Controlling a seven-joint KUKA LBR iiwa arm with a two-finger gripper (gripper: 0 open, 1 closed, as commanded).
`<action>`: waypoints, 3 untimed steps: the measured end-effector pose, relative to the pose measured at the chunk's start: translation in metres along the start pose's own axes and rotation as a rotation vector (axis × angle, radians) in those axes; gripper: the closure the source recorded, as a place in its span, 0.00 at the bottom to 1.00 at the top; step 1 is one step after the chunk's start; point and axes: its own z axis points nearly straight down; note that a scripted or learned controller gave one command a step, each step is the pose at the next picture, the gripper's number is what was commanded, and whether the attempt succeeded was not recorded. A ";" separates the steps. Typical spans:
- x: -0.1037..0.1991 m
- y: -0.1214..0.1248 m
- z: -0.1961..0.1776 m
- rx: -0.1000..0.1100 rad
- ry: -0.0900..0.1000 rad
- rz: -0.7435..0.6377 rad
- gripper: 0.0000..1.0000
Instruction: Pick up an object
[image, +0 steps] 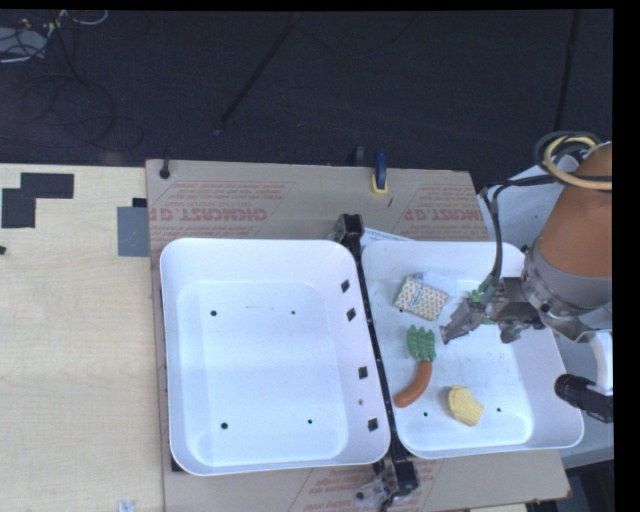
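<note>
The right bin (540, 425) holds a toy carrot (415, 372) with a green top and orange body, a yellow corn-like piece (464, 405) near the front, and a pale dotted block (421, 298) toward the back. My gripper (460, 325) hovers over the middle of this bin, just right of the carrot's green top and the dotted block. Nothing shows between its fingers.
The left bin (190, 300) lies beside the right one, with a black divider clamp (352, 232) between them at the back. Both rest on a cardboard sheet (240, 205). A yellow clip (380, 180) sits at the cardboard's rear edge. Cables loop above the arm (575, 240).
</note>
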 end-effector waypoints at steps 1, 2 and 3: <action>0.095 -0.012 0.066 0.010 0.004 -0.008 0.00; 0.053 0.009 -0.070 -0.015 -0.003 0.001 0.00; 0.081 -0.027 0.045 0.015 0.002 -0.001 0.00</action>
